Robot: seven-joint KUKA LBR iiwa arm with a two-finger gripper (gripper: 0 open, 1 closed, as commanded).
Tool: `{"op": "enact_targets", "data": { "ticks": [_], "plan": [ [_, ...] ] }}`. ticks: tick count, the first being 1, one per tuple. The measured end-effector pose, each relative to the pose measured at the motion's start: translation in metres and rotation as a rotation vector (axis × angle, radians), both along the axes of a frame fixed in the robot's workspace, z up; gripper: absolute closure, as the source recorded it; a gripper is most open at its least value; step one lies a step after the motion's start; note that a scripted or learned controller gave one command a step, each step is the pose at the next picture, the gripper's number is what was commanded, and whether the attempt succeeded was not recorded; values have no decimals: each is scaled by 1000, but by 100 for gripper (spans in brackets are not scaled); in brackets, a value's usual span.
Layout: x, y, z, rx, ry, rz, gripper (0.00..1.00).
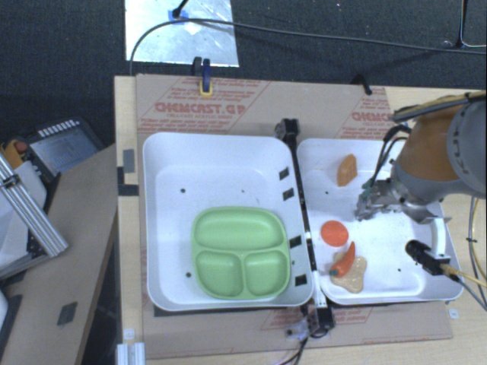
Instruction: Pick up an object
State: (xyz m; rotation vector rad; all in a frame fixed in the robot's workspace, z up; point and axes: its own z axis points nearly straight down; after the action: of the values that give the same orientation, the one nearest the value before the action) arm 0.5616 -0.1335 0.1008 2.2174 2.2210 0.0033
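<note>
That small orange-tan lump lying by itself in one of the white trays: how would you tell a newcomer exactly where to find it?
Find the right bin, the one the arm reaches into. Near its far edge lies the orange-tan lump, alone on bare white floor. Its neighbours, a round red-orange disc and a carrot-like piece on a beige one, cluster toward the near edge; the lump is paler, oblong, and touches nothing.

Green divided plate (240, 252) in left bin (163, 158), jaws (367, 204) seemingly low in right bin (319, 158)
</note>
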Motion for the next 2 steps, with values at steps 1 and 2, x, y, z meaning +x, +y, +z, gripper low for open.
{"op": "enact_targets", "data": {
  "ticks": [1,2],
  "plan": [
    [6,9,52,0,-2,3,100],
    [8,9,106,-1,-3,3,100]
  ]
}}
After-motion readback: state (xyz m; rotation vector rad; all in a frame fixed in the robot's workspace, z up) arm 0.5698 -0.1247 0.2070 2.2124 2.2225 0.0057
